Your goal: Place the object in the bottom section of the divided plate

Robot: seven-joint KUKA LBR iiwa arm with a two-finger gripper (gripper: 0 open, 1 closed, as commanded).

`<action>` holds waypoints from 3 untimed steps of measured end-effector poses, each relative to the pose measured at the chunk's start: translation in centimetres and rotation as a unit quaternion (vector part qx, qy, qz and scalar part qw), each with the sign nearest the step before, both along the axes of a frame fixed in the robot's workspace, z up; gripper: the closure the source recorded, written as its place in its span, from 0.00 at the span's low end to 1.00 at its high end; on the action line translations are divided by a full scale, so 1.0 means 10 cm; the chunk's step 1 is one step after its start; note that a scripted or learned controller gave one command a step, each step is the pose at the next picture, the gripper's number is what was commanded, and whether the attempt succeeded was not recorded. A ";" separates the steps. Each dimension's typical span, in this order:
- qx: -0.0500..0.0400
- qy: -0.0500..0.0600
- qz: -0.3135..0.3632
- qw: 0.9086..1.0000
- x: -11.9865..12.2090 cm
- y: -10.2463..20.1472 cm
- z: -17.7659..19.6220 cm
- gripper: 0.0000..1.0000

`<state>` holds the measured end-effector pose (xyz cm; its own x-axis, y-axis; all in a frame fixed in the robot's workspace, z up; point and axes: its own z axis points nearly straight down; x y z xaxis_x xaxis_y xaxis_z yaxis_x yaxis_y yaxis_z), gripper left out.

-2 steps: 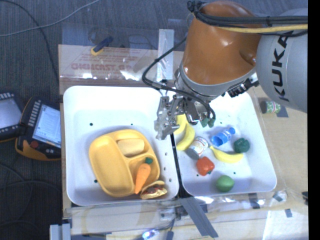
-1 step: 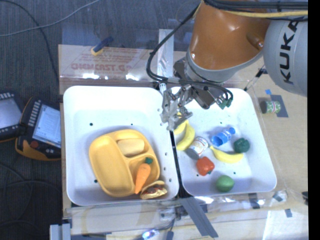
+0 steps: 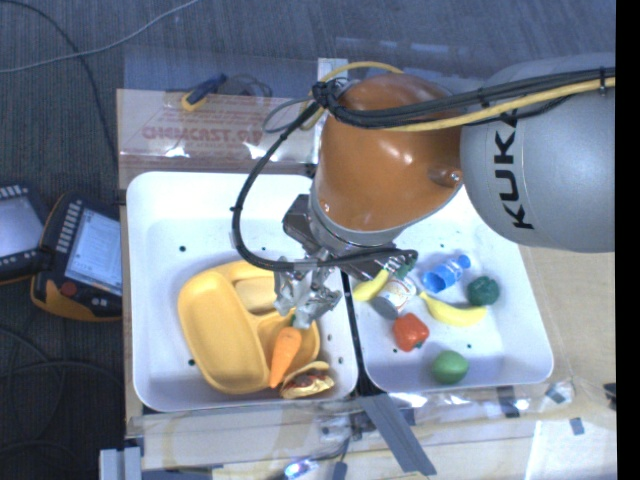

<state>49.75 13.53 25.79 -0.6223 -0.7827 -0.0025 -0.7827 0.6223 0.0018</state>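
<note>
Tool (image 3: 305, 308) low, pointing straight down

Orange carrot (image 3: 285, 354) lying on yellow divided plate (image 3: 215, 333), bottom section

Dark grey carpet (image 3: 120, 18) covers the floor around the surface; thin black cables (image 3: 60, 38) trail across it at the upper left; a handheld control pendant (image 3: 80, 258) with an orange-and-black casing and a lit screen lies on the carpet at the left; a flattened cardboard sheet (image 3: 200, 128) with red lettering sits behind the bins; the surface (image 3: 580, 298) is pale wood at the right.
</note>
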 end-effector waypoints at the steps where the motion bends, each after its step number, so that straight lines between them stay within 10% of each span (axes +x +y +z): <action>1: 0.000 -0.001 0.120 0.993 0.29 0.20 0.10 1.00; 2: 0.001 -0.002 0.111 0.994 0.16 0.57 0.92 1.00; 3: 0.000 -0.001 0.167 0.986 0.22 -0.08 -0.21 1.00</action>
<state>51.99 12.78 23.74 -0.3297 -0.9441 -0.0021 -0.9441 0.3297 0.0005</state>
